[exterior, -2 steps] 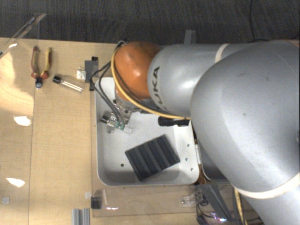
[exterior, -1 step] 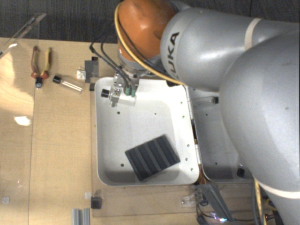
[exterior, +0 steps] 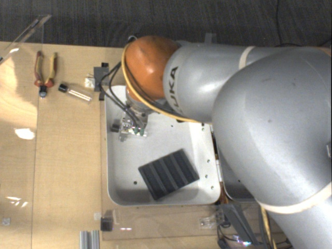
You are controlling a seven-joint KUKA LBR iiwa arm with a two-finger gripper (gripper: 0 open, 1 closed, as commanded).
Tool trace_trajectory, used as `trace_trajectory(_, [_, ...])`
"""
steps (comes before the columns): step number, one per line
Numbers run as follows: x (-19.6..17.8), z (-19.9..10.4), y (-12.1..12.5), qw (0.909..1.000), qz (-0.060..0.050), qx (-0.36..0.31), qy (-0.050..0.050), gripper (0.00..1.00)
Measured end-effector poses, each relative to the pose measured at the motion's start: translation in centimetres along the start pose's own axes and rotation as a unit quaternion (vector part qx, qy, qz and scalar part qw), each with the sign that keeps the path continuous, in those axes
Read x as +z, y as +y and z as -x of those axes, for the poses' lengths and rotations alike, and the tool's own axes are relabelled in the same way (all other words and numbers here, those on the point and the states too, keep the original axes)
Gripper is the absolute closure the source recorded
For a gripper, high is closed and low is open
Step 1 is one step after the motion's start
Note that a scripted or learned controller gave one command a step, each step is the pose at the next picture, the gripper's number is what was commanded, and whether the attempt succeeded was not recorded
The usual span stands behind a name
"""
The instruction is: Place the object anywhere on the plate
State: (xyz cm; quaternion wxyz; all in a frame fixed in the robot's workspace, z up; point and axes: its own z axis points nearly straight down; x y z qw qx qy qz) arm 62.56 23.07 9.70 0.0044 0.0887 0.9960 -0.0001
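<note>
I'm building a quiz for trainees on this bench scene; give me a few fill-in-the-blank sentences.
1. The dark ribbed plate lies inside the white ____.
2. The pliers on the bench have ____ handles.
3. The arm wears a band coloured ____.
4. The pliers lie to the plate's ____ in the camera view.

Missing words: bin; red; orange; left

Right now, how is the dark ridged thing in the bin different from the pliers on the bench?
The ridged slab is dark grey; the pliers have orange-red handles. The slab lies in the white bin; the pliers lie on the wooden bench outside it. The slab is wide and blocky; the pliers are thin. Both lie flat, untouched.
</note>
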Motion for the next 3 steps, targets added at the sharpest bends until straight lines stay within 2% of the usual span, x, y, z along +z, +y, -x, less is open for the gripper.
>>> trace_trajectory(1, [-10.0, 2.9, 1.0, 0.9899, 0.003, -0.142, 0.000, 1.00])
trace_trajectory(2, [-16.1, 3.7, 1.2, 0.9997, 0.003, -0.026, 0.000, 1.00])
trace_trajectory(3, [0.5, 2.5, 0.7, 0.9994, 0.001, 0.034, 0.001, 1.00])
